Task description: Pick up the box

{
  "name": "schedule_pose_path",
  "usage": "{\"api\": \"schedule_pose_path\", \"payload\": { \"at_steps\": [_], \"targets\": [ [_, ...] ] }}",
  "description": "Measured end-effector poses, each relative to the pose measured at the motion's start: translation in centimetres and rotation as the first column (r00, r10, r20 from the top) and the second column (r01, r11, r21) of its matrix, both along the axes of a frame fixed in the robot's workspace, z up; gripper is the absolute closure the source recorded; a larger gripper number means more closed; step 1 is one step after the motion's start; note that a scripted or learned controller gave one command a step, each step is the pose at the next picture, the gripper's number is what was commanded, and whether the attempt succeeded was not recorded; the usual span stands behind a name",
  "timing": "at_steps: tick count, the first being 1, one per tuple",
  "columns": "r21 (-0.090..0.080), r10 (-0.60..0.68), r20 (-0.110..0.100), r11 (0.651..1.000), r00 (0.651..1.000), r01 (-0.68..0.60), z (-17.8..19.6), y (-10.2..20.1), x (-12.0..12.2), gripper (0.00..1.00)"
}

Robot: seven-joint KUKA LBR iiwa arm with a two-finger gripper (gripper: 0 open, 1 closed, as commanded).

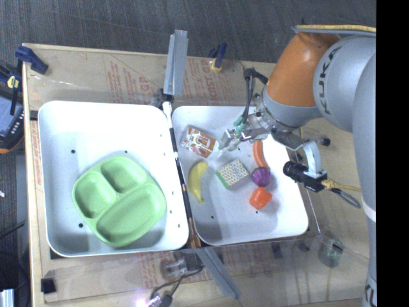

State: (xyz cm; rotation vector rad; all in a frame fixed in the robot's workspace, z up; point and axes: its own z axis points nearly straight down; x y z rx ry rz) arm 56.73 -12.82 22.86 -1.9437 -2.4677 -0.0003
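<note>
Jaws point(233, 137) hover just above the box point(199, 142); their spread cannot be told.

Two white bins on a wooden counter point(96, 82). The left bin point(57, 126) holds a green divided plate point(119, 200) with three compartments, lying toward its near side. In the right bin point(291, 219): a yellow banana point(197, 180) near the left wall; an orange-and-white packet point(199, 142) just beyond it; an orange-red sausage-shaped piece point(258, 153) to the right, with a purple piece point(261, 176) just near of it and an orange piece point(260, 198) nearer still, the three in a rough line. A grey bar point(174, 62) stands at the far end of the seam between the bins. Blue clamps sit at the counter's far edge point(218, 54) and far left corner point(30, 57).
</note>
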Motion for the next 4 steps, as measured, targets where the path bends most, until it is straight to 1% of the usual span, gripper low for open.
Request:
{"api": "schedule_pose_path", "payload": {
  "at_steps": [1,2,3,4],
  "targets": [
    [0.000,0.000,-0.001,1.000,1.000,0.000,0.0,0.0,0.0,0.00],
    [0.000,0.037,-0.004,0.999,0.999,-0.037,-9.1,-5.2,0.1,0.00],
    [-0.004,0.036,0.008,0.999,0.999,-0.036,-13.3,-7.7,-1.3,0.00],
    [-0.006,0.039,0.010,0.999,0.999,-0.039,-12.1,-7.7,-1.2,1.00]
  ]
}}
